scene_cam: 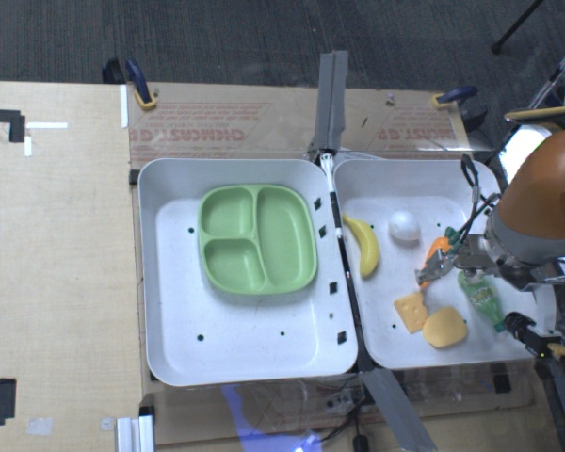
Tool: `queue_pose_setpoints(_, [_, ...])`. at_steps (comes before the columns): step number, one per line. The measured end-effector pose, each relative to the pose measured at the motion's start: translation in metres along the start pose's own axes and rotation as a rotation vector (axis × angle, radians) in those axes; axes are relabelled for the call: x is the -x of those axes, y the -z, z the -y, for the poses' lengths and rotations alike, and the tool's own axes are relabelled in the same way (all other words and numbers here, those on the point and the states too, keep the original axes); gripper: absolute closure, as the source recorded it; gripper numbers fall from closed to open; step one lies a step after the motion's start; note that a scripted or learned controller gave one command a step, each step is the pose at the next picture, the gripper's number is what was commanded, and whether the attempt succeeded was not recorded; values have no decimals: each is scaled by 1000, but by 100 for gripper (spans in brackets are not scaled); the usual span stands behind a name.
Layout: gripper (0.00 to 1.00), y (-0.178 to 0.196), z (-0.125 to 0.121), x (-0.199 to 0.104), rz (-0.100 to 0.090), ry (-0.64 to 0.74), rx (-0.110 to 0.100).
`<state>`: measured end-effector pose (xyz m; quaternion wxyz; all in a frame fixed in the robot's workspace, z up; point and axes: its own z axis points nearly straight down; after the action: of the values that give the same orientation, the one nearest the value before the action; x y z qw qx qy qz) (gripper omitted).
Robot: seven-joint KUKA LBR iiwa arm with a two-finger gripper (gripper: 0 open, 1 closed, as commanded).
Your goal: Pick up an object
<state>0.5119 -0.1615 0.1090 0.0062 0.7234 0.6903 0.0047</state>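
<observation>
While the gripper [431, 269] is hovering low in the right bin [381, 182], its fingers' state cannot be told; an orange carrot [438, 247] is lying just beside it, risking being nudged away, not grasped.

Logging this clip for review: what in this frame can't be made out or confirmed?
- Gripper: in the camera view its fingers are small and blurred against an orange item, so any grasp is unconfirmed.
- The orange item: too small to identify.
- Green bottle: its upper end lies under the arm's wrist.
- The arm: cut off by the right edge.
- White ball: faint against the right bin, outline unclear.
</observation>
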Motion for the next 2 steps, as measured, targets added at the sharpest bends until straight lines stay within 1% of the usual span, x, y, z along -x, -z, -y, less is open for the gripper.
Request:
queue_pose_setpoints(1, [100,5,2,0,-1,-3,-9])
queue_pose_setpoints(2, [100,-19,-23,-57,0,-77,-19])
